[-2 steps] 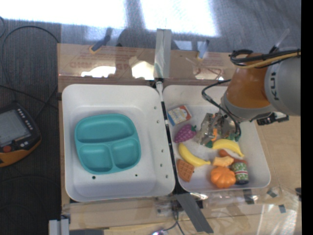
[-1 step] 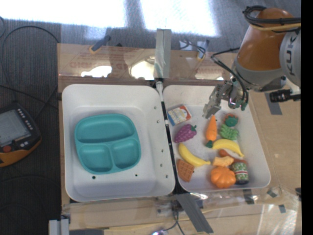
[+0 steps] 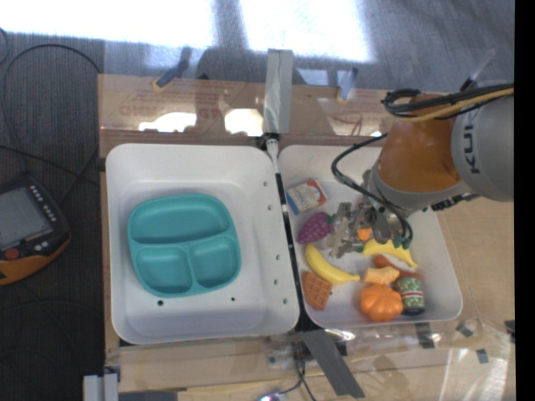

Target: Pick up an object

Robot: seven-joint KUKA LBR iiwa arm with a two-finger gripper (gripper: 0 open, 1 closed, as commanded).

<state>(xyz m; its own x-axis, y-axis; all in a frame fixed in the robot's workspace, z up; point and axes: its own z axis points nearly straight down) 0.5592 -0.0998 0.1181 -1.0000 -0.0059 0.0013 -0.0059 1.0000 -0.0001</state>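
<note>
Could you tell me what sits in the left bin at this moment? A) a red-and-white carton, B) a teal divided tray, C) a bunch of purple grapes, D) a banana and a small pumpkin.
B: the teal divided tray lies alone in the left bin, while the toy foods such as the banana lie in the right bin.

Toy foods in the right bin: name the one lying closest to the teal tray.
The purple grapes, by the bin's left wall; the banana, waffle and pumpkin lie farther from the tray.
</note>
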